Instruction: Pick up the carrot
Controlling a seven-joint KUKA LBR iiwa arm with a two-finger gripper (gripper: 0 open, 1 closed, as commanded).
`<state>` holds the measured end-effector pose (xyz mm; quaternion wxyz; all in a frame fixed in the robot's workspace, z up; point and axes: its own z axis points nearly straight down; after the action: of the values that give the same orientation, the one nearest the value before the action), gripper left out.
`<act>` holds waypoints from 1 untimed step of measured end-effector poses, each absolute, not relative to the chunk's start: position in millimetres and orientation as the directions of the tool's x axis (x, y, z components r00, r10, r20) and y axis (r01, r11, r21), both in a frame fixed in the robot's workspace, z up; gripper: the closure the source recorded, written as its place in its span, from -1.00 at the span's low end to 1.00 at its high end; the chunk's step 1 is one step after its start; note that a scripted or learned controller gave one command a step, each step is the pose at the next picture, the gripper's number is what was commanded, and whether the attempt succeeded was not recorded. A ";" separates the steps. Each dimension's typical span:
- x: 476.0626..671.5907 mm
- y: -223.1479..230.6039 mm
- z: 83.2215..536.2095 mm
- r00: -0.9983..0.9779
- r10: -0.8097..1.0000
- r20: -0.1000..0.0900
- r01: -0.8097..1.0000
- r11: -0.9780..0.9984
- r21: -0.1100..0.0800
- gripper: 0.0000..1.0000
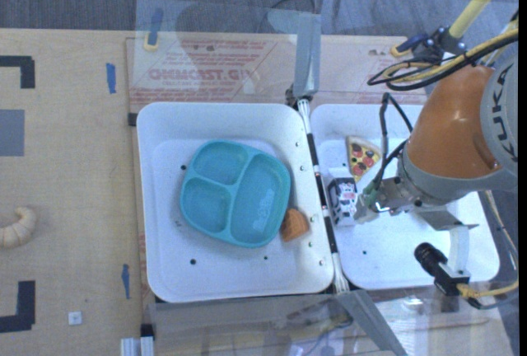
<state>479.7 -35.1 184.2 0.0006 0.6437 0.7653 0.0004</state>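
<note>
The carrot (295,224), a small orange piece, lies in the left bin (165,264) against the right edge of the teal divided plate (237,194), near the wall between the bins. My gripper (343,203) hangs low in the right bin (387,272), close to its left wall, a short way right of the carrot and slightly above it in the view. The divider between the bins lies between gripper and carrot. Nothing orange shows at the gripper. The arm's orange band and grey wrist cover the right bin's middle.
A toy pizza slice (362,155) lies at the back of the right bin, just above the gripper. A pale croissant-shaped object (16,227) rests on the bench at far left. Cables and a yellow hose run at the upper right.
</note>
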 end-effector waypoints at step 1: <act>479.7 -110.0 218.2 -0.146 0.989 -0.001 0.989 0.146 0.001 1.00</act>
<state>479.7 -110.0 218.2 0.0008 0.6535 0.7570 0.0002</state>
